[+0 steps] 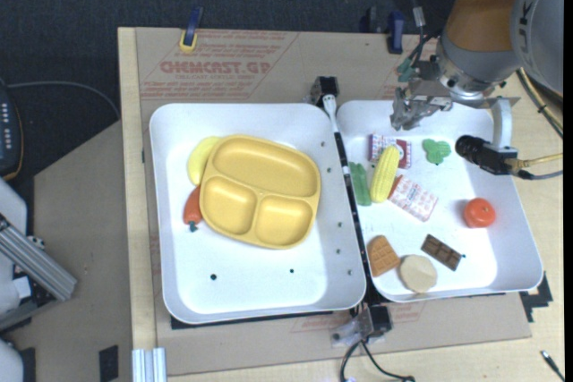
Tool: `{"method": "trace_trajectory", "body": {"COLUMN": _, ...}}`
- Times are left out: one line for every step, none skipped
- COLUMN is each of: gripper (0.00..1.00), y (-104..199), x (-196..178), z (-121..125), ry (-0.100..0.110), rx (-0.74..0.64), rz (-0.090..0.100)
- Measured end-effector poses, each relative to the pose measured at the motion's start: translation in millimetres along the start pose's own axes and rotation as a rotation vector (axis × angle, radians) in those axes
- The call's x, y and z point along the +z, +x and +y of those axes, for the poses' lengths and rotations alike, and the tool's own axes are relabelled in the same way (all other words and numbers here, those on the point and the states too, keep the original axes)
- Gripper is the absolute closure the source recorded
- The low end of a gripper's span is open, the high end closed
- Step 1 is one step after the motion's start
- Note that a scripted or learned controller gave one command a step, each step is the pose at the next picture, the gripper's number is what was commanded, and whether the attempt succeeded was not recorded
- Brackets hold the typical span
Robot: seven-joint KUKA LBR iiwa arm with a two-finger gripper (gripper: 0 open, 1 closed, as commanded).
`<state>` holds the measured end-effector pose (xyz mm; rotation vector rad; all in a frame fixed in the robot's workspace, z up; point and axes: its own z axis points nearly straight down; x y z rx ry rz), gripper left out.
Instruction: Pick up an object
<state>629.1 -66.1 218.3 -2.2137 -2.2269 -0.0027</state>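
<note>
My gripper [405,118] hangs over the far part of the right bin [519,237], just above a red-and-white packet [390,146] and the upper end of a yellow corn cob [386,173]. Nothing shows between its fingers. Also in the right bin lie a green bean-like piece [360,183], a second red-patterned packet [414,198], a green leafy toy [437,150], a red tomato [479,212], a brown cookie [382,254], a pale round biscuit [417,273] and a dark chocolate bar [441,251].
The left bin [170,157] holds a yellow divided tray [260,191], with a yellow piece [200,157] and a red-orange piece [192,208] peeking from under its left side. A ridge [344,183] separates the bins.
</note>
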Motion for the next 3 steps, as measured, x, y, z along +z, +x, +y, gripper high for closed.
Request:
{"method": "trace_trajectory", "body": {"gripper": 1.00, "y": 42.3, "x": 3.0, "z": 12.4, "ry": -0.002, "rx": 0.000, "rz": -0.001}}
{"method": "trace_trajectory", "body": {"gripper": 1.00, "y": 35.2, "x": -10.3, "z": 24.8, "ry": -0.004, "rx": 0.004, "rz": -0.003}}
{"method": "trace_trajectory", "body": {"gripper": 1.00, "y": 36.1, "x": -16.7, "z": 11.0, "ry": 0.001, "rx": 0.006, "rz": -0.002}}
